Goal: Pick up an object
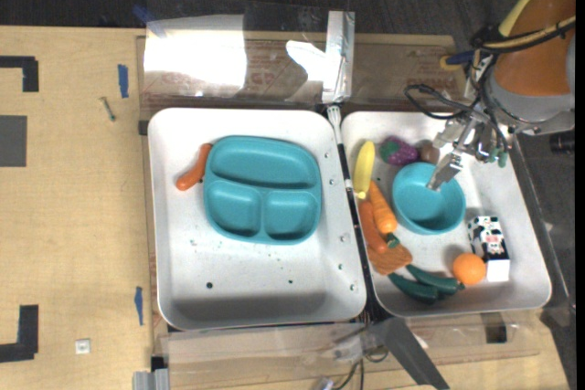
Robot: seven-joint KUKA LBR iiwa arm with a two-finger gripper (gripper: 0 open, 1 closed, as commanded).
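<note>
camera view, claw: the gripper (445, 167) hangs in the upper right of the frame, over the upper rim of the bowl (427, 200); whether it is released or clenched cannot be told, and nothing is seen in its grasp.
camera view, task's things: all lie in the right bin (530, 260), lower right of the frame.
camera view, key relation: the nearest things are the bowl just below-left of the gripper and the purple piece (399, 151) to its left; the banana (364, 169) lies further left, long axis running up-down.
camera view, counts, right bin: one bowl, one banana, one purple piece, one carrot (380, 213), one orange (469, 269), one green piece (424, 282), one black-and-white box (490, 238).
camera view, counts, left bin: one tray (261, 188); one sausage (193, 168) touching its left edge.
camera view, judgement: a small shift left or down is likely needed before a grasp.
</note>
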